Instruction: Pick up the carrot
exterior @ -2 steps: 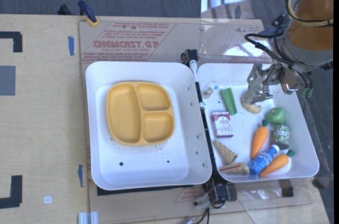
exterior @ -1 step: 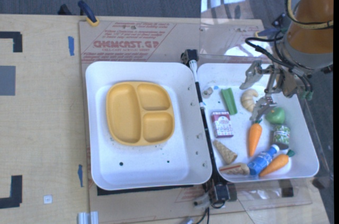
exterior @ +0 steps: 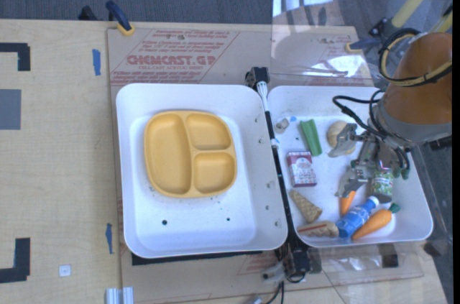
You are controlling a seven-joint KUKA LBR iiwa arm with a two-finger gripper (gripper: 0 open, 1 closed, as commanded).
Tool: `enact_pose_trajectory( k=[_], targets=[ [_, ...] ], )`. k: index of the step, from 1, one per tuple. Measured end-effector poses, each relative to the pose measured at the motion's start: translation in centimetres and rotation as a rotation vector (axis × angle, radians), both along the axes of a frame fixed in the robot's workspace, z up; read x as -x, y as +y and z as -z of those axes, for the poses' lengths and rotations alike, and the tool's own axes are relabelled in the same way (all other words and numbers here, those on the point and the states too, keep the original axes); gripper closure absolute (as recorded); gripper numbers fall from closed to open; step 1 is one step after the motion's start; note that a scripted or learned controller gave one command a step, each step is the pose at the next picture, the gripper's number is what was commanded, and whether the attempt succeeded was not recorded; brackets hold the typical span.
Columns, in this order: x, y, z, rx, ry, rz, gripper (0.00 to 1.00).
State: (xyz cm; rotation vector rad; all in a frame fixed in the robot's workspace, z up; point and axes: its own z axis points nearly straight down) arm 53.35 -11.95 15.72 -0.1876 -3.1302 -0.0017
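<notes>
The carrot (exterior: 373, 223) lies near the right bin's (exterior: 417, 184) front right corner, its long axis slanting up toward the right edge, touching a blue bottle (exterior: 356, 217). The gripper (exterior: 357, 179) hangs just behind it, toward the bin's middle; whether it is parted cannot be told.

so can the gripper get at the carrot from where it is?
Probably yes. The gripper hangs in the right bin just above the carrot. The carrot's top is exposed, but a blue bottle lies against its left side and may crowd a finger.
</notes>
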Motion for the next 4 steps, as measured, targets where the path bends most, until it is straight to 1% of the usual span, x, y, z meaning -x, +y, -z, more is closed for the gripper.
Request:
enact_pose_trajectory(
  k=[1,2,3,4],
  targets=[
    [0.9,-0.3,5.9,0.003,-0.019,-0.077,0.0],
    [3.9,-5.2,6.7,0.0,-0.02,0.136,0.0],
    [3.5,-5.3,5.3,0.004,-0.035,0.134,1.0],
    [3.4,-5.2,5.4,0.002,-0.036,0.134,0.0]
  ],
)
